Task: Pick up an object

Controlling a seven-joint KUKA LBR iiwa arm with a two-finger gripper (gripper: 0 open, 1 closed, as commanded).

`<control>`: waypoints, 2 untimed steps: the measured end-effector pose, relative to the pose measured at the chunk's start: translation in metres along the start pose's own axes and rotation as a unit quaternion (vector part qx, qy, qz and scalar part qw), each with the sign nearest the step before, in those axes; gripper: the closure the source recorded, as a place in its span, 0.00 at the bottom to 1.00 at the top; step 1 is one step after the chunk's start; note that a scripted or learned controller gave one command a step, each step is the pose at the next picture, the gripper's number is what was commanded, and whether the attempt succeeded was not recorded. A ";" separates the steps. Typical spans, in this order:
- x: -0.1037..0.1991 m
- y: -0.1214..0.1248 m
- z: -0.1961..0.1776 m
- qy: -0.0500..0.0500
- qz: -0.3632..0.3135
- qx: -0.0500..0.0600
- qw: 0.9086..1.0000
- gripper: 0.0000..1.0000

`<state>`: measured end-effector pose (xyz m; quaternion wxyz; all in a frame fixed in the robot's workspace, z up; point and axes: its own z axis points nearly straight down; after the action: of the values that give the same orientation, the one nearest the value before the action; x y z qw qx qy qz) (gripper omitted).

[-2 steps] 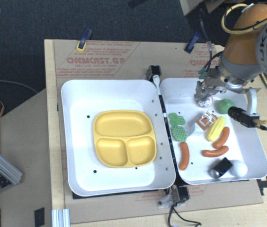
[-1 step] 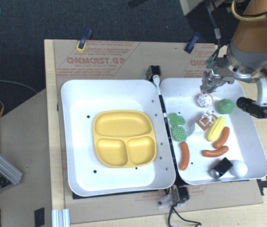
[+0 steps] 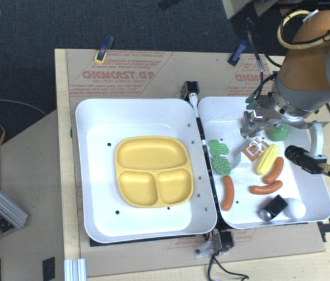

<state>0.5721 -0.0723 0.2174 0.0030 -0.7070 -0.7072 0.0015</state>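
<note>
My gripper hangs over the upper middle of the right bin, just above a small orange and white toy. Right of that toy lies a yellow corn cob, with a green ball partly hidden behind the wrist. Two green leafy pieces lie at the bin's left side. Three sausages are here: one upright, one slanted by the corn, one lower. A black block and a white egg sit at the front right.
The left bin holds a yellow divided plate. A black divider clamp sits at the top between the bins. The arm's orange band looms over the right bin's far corner, with a black cable part at the right wall.
</note>
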 end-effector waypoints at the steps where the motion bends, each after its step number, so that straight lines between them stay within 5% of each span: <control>1: 0.028 -0.054 -0.001 0.000 -0.001 0.000 1.000 1.00; 2: 0.027 -0.065 0.003 0.000 0.001 -0.001 1.000 1.00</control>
<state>0.5069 -0.0453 0.2146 0.0021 -0.7074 -0.7068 0.0012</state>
